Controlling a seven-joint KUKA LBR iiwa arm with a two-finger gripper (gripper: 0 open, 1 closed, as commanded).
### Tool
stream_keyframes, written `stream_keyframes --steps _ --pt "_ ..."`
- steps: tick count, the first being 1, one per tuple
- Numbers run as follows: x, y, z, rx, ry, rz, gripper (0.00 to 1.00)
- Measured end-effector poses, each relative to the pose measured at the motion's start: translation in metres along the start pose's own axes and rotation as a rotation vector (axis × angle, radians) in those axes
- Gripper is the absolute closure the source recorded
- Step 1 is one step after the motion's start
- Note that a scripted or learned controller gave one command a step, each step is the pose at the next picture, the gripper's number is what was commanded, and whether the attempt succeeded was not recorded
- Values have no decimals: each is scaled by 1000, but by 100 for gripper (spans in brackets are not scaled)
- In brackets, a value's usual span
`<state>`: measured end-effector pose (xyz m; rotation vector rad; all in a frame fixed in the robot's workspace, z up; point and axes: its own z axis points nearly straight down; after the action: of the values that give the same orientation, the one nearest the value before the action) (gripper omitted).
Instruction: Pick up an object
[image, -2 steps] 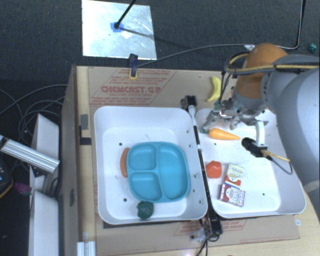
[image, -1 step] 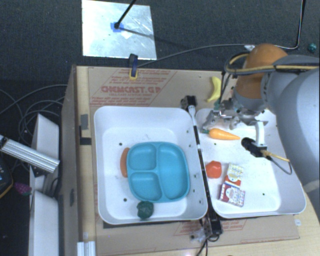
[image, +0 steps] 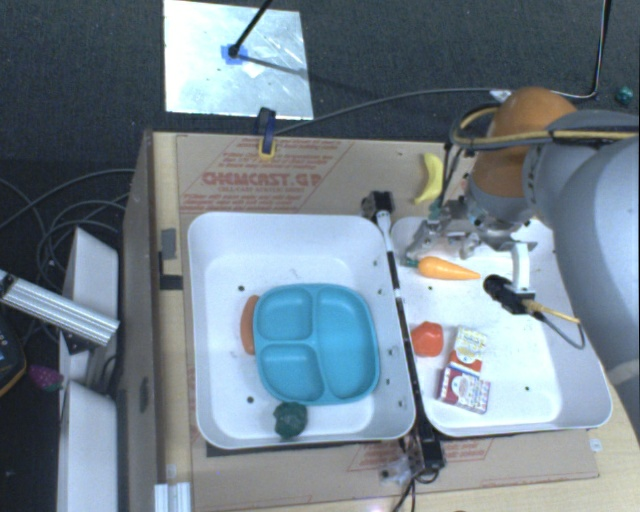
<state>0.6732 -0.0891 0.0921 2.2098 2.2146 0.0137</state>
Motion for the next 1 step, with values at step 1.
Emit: stream_keyframes --steps 1 --pt "1 0 0 -1 -1 0 0"
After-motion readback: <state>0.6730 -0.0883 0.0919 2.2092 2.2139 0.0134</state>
